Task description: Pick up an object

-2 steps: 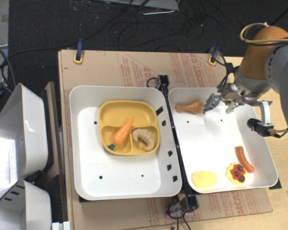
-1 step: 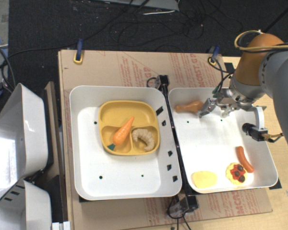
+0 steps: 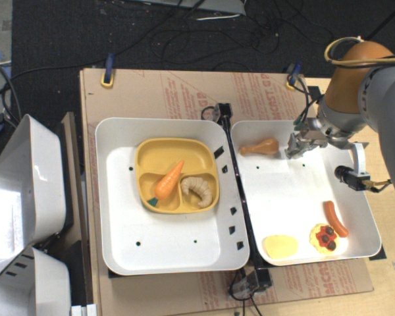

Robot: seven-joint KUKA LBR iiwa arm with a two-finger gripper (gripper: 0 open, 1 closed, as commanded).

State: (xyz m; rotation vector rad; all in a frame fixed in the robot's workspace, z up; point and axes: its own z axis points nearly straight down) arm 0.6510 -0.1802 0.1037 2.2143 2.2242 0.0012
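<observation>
Bins sit side by side on a board-covered bench [image 3: 184, 87]; the left bin [image 3: 118, 242] carries a yellow divided plate [image 3: 178, 175], and the right bin [image 3: 296, 203] carries loose toy food. On the plate, a carrot [image 3: 169, 180] lies slantwise across the left compartments with its thin end pointing up and right; a pale shrimp [image 3: 197, 190] curls in the lower right compartment just beside the carrot.

In the right bin, a chicken drumstick [image 3: 260, 148] lies near the upper left corner, its thick end toward the right; a sausage [image 3: 336, 218] lies tilted near the right wall; just below it, close to the lower right corner, rests a small pizza slice [image 3: 325, 237] with dark and red toppings; a flat yellow disc [image 3: 280, 245] lies to the left of the pizza slice along the bottom wall, well apart from the drumstick.

Reaching in from the right, the grey arm [image 3: 382, 104] shows its orange band [image 3: 349, 78] above the wrist; the gripper [image 3: 296, 147] hangs low over the upper part of the right bin, just to the right of the drumstick's thick end; how far its fingers are spread cannot be told at this angle, and nothing can be seen held between them.
</observation>
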